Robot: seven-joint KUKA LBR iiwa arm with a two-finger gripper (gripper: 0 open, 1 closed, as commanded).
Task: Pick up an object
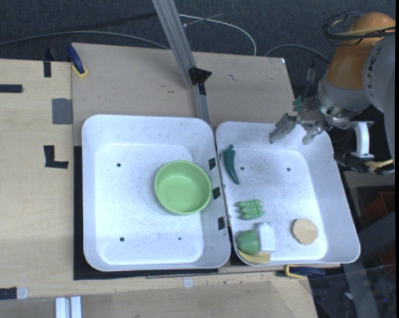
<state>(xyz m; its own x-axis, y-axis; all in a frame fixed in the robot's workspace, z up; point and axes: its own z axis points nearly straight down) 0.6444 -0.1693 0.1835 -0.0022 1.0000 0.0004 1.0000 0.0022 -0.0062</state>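
- Camera view: arm comes in from the right, gripper [296,130] hanging over the far rim of the right bin [339,197], near its back right corner.
- Claw looks released: fingers spread apart, nothing between them.
- Nothing picked yet. Task not really started as a grasp; approach, close and lift are all left, I'd say.
- Candidates in the right bin: dark green pepper [230,163] near the left wall, pale green pod bunch [251,209] at mid-bin, green round fruit [248,242] and small white piece [265,236] touching at the near-left corner, tan disc [305,231] near the front right.
- Left bin [100,177] holds a green bowl [182,187], well apart from the claw.
- Pepper sits nearest the claw, likely easiest first try.
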